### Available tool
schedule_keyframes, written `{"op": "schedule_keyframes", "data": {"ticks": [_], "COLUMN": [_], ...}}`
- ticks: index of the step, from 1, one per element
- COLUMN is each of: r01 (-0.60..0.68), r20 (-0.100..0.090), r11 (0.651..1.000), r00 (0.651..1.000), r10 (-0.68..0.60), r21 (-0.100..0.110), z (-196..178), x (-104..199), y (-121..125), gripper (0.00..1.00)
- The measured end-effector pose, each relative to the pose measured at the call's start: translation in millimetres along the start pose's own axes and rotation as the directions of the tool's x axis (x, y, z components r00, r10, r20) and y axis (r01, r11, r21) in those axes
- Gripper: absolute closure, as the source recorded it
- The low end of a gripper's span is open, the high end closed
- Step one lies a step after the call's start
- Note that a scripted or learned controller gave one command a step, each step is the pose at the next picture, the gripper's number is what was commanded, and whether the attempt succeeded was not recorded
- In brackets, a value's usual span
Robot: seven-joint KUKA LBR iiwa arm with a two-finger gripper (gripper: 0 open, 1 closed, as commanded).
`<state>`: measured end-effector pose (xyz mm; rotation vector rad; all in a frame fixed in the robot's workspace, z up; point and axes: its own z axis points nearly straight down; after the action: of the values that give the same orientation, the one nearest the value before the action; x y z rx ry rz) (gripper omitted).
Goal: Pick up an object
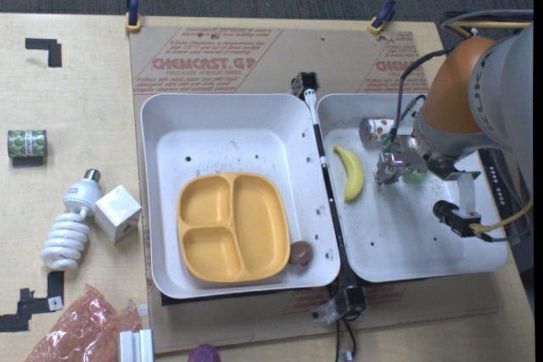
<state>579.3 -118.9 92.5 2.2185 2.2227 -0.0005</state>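
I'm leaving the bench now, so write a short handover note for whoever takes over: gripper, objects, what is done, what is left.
Gripper: low in the right bin, finger state unclear.
Right bin: banana left of the gripper, a can near the back wall, something green at the gripper.
Left bin: yellow divided plate, small brown object beside it.
Done: nothing visibly lifted.
Left: grasp and lift an object.

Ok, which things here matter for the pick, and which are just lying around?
For the job: gripper, banana, can, green thing, right bin.
Lying about: yellow plate, brown ball, light bulb, white cube, small tin.
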Motion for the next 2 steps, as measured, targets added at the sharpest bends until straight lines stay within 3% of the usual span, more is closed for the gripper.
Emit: {"op": "schedule_keyframes", "data": {"ticks": [1,2], "r01": [-0.004,-0.004], "r20": [-0.001,-0.001], "r11": [1.000,1.000], "r00": [1.000,1.000], "r10": [0.004,0.004], "r21": [0.001,0.001], "z": [0.2,0.1], "x": [26.3,22.0], "y": [-62.2,-101.6], "gripper": [0.00,0.00]}}
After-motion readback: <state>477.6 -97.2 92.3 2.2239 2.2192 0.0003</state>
